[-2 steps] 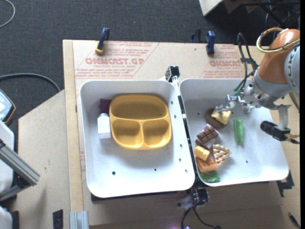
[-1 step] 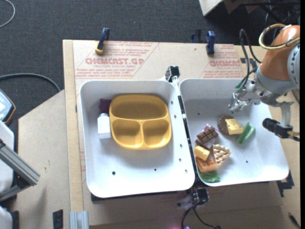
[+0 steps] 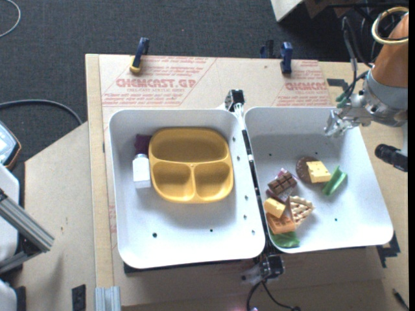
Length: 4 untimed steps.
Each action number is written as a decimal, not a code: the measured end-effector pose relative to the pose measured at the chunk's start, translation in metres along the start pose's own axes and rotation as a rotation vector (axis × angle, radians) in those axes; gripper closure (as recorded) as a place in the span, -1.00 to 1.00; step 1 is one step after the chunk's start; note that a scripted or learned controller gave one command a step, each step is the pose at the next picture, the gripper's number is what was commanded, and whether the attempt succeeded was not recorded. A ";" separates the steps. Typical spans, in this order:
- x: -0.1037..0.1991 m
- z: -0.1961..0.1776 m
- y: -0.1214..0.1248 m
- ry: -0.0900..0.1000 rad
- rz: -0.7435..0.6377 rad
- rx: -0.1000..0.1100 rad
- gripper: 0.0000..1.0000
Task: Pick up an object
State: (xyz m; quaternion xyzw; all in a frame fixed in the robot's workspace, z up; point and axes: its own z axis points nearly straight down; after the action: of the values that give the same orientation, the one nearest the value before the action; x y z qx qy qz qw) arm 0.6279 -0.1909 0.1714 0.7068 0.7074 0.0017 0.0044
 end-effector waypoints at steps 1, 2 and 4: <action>-0.001 -0.055 0.002 0.001 0.000 0.000 1.00; 0.053 -0.066 0.013 0.004 -0.005 0.003 1.00; 0.155 -0.064 0.027 0.005 -0.005 0.005 1.00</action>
State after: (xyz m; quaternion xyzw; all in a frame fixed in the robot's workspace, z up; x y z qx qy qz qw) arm 0.6546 -0.0356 0.2349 0.7052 0.7090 0.0017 0.0012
